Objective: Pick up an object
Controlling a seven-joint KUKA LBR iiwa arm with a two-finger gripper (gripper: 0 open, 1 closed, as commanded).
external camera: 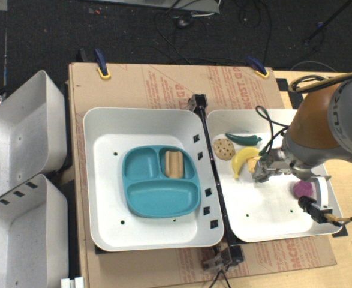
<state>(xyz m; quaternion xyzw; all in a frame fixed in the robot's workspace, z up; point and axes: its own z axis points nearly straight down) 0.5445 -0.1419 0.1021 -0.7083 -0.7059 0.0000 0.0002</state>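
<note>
Cardboard-topped bench [164, 80], two white bins. Left bin [104, 221]: teal tray [158, 197] with a tan block [174, 164]. Right bin [265, 221]: gripper [261, 174] low beside the banana [243, 159], likely its target; grip state cannot be told. Cookie [224, 149], green pepper [243, 139] far-left; purple item [303, 189] right.

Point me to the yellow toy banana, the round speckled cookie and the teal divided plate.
Yellow toy banana [243, 159], camera view, middle of its curved body.
Round speckled cookie [224, 149], camera view, centre of its face.
Teal divided plate [161, 198], camera view, floor of its large compartment.
</note>
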